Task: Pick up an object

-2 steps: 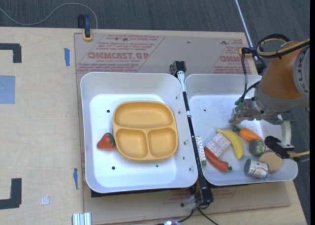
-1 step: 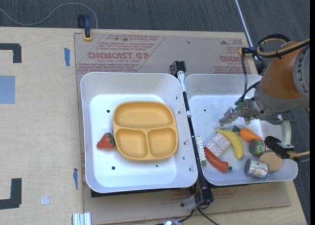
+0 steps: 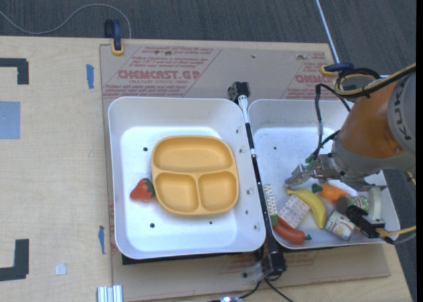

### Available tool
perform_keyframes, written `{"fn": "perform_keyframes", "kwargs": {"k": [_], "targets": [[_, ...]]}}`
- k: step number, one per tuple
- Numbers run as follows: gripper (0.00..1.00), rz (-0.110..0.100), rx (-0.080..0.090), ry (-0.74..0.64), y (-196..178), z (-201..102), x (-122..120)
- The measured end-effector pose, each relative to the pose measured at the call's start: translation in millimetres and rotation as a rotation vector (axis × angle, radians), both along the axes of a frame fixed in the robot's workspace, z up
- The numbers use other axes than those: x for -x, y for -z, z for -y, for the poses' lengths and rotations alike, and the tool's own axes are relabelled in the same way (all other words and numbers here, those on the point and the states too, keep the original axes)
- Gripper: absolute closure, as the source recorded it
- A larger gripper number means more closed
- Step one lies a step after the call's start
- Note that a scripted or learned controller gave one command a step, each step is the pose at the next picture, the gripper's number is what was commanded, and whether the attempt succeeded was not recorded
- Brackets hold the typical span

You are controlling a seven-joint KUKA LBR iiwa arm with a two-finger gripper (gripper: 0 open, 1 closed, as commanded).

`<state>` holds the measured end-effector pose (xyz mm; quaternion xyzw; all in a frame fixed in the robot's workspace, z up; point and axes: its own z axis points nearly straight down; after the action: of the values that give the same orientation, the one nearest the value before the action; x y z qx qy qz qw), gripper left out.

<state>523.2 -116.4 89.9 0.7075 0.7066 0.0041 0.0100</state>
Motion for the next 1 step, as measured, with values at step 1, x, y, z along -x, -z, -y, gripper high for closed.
{"fn": "perform_keyframes", "kwargs": {"k": [1], "targets": [[1.00,0.007,0.008,0.003,-11.6,3.3,-1.3]]}}
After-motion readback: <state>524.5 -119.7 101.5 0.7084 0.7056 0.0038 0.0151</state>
